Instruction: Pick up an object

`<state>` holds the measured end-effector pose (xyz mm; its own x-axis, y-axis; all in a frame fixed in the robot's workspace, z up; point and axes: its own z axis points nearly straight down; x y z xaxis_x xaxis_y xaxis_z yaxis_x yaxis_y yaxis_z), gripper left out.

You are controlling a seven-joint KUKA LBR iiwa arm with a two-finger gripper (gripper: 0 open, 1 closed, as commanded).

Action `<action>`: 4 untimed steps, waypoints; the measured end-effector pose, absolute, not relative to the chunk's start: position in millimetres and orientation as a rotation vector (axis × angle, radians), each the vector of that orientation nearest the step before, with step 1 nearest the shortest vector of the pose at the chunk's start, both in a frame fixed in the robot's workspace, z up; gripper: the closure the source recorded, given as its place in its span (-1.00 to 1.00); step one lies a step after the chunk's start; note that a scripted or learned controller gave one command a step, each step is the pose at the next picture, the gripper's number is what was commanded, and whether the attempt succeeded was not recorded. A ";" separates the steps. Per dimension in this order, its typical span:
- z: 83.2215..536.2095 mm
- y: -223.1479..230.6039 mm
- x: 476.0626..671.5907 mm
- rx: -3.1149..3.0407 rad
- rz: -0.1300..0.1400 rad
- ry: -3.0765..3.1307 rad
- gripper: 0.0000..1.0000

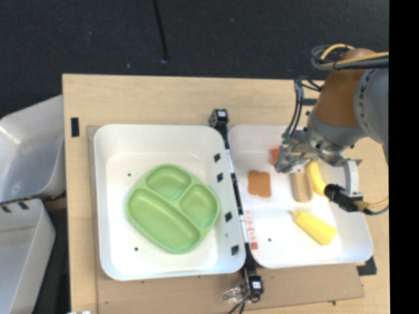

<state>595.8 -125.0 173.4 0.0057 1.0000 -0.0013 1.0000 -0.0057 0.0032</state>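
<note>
One fixed overhead camera looks slantwise down on both bins (pixel 105 175).

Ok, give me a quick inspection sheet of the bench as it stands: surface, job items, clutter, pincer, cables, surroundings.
Surface: wooden bench bearing left bin and right bin.
Job's things: in the right bin, brown toast piece, tan cylinder, banana, yellow bottle, red item partly hidden by the arm.
Clutter: green divided plate in the left bin.
Pincer: pincer low over the right bin's far side; finger state unclear.
Cables: yellow and black ones at the arm.
Surroundings: dark floor, white containers left.
</note>
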 end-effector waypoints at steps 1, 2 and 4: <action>236.6 -126.9 603.2 2.213 0.007 2.219 1.00; 236.6 -128.1 603.7 2.216 0.000 2.223 1.00; 244.8 -16.9 575.7 2.215 0.002 2.229 1.00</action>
<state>575.7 -16.9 244.8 -0.0064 1.0000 0.0016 1.0000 0.0064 0.0005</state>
